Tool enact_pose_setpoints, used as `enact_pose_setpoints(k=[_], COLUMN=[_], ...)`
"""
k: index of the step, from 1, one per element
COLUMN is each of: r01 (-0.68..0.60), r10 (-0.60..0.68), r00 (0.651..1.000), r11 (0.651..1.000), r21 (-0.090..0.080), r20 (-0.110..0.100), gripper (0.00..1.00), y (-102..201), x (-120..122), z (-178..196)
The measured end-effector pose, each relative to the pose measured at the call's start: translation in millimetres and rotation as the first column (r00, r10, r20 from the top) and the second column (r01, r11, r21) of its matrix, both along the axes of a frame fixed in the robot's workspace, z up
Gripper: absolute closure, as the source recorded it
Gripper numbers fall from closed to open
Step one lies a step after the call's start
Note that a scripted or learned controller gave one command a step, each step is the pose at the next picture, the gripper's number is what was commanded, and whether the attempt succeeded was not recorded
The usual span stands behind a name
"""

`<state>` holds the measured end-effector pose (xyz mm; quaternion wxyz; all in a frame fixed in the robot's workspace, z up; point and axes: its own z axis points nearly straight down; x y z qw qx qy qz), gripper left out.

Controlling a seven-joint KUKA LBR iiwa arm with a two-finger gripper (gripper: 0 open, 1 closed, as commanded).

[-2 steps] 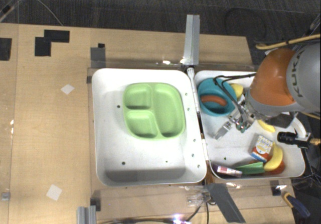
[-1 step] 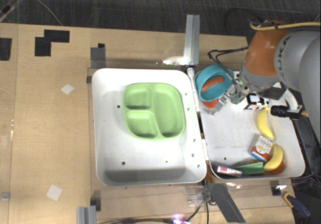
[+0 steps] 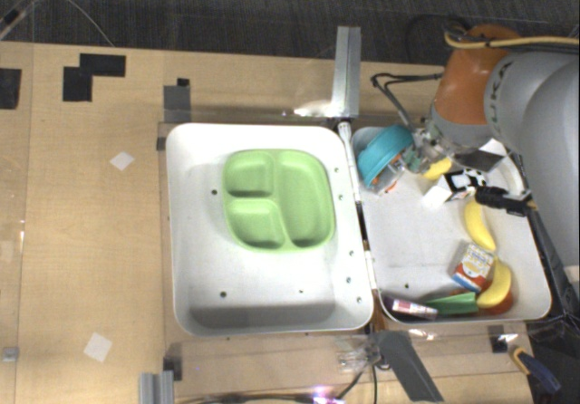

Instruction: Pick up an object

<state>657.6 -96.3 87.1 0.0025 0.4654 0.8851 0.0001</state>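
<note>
My gripper [image 3: 420, 158] hangs low over the far left corner of the right bin [image 3: 408, 248], under the arm's orange band. It sits right beside a blue cup [image 3: 380, 154] lying on its side. A small yellow piece [image 3: 438, 168] lies just to the gripper's right, touching or nearly touching it. Further along the right side of this bin lie a banana [image 3: 478, 223], a small orange and white carton [image 3: 473, 267] and a yellow and orange fruit [image 3: 497, 289]. A green marker [image 3: 452, 303] and a pink tube [image 3: 409, 307] rest along the near wall.
The left bin [image 3: 195, 239] holds a green divided plate [image 3: 276, 198]. A metal post [image 3: 347, 76] stands behind the gap between the bins. The grey arm covers the right bin's far right corner.
</note>
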Motion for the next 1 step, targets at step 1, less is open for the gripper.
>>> enact_pose_setpoints(k=[1], r01=[-0.008], r10=[0.008], r00=[1.000], r11=[1.000], r21=[-0.003], r20=[0.014], gripper=[1.00], y=[0.5], x=[4.1], z=[16.0])
